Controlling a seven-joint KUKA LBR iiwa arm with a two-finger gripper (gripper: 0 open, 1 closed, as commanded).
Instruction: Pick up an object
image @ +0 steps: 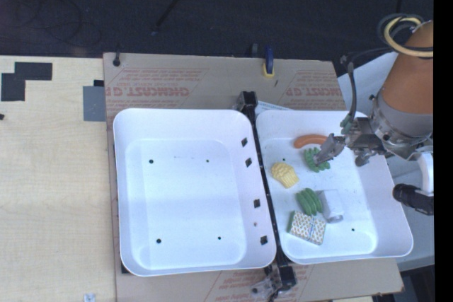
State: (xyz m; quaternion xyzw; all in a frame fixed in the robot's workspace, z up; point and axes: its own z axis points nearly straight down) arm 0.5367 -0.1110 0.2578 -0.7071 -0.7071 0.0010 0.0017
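The gripper (330,148) reaches in from the right over the right bin (396,237), low above the upper part of its floor, and whether it grips anything cannot be told from this view. Just under its tip lies one small green leafy-looking piece (316,159), ridged and bushy; contact with it cannot be made out. Touching or nearly touching the tip's upper side is one orange sausage-shaped object (307,141), smooth and curved. To the left of these sits one yellow lump (284,174) with a bumpy, kernel-like surface. Below it lies one dark green elongated object (308,200), ribbed, and just beside it on the right one small grey-white cylinder (332,207). Near the bin's lower edge rests one flat square packet (308,228), white with a fine speckled print, tilted. That makes six loose objects, all in the right bin.

There are two bins, both shallow, white, smooth plastic with rounded corners. The left bin (134,251) shows a few small dark dots on its floor. Both stand on a brown cardboard sheet (184,85) laid on the pale wood counter (49,201).
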